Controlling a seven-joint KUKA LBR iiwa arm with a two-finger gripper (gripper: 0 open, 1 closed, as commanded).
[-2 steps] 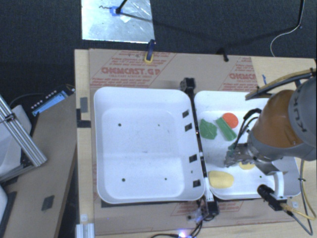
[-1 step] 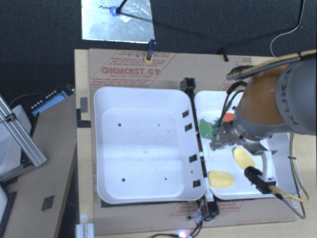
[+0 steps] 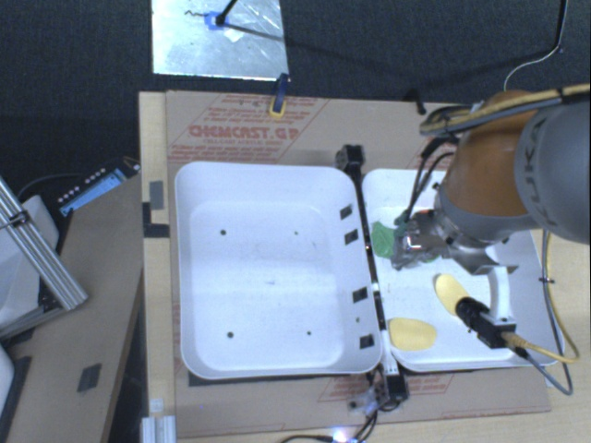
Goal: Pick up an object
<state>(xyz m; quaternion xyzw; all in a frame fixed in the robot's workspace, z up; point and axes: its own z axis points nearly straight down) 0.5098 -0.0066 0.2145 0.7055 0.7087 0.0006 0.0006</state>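
The arm reaches into the right bin (image 3: 404,185) from the right, its orange band above the wrist. My gripper (image 3: 404,248) is low over the bin's left side, right next to a green object (image 3: 381,239) by the divider. Part of the green object is hidden under the gripper body. A yellow banana-like piece (image 3: 450,292) lies just below the gripper, and a flat yellow round piece (image 3: 412,333) rests near the bin's front edge.
The left bin (image 3: 199,192) stands beside the right one, split from it by a black-clipped divider (image 3: 365,266). A black cable plug (image 3: 480,321) with a yellow cable hangs from the arm over the right bin's front. Cardboard lies under both bins.
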